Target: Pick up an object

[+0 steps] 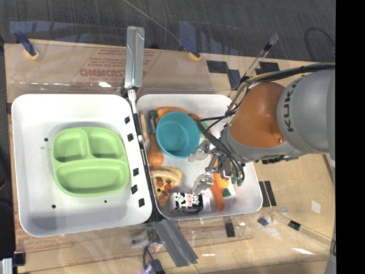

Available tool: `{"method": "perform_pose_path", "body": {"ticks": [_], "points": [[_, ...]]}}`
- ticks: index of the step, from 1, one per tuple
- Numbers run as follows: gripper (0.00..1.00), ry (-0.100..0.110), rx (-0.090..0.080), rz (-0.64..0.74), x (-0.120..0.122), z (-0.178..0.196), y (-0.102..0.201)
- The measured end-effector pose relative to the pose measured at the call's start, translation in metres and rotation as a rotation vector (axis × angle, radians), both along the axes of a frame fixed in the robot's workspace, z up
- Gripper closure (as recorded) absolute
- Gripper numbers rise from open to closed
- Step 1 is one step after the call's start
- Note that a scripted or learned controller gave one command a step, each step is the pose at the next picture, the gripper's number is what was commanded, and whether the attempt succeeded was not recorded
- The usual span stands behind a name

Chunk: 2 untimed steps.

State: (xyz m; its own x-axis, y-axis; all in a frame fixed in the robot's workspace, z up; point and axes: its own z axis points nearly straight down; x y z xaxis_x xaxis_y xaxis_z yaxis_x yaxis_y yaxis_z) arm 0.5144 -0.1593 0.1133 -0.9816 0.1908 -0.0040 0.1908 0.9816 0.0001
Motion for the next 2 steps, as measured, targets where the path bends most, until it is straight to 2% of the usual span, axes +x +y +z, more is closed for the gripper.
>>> {"method": "perform_pose_path", "body": {"ticks": [1, 2], "points": [[0.00, 0.006, 0.002, -0.197, 0.057, 0.002, 0.054], [0.00, 0.006, 0.002, -0.496, -0.008, -0.023, 0.025]]}}
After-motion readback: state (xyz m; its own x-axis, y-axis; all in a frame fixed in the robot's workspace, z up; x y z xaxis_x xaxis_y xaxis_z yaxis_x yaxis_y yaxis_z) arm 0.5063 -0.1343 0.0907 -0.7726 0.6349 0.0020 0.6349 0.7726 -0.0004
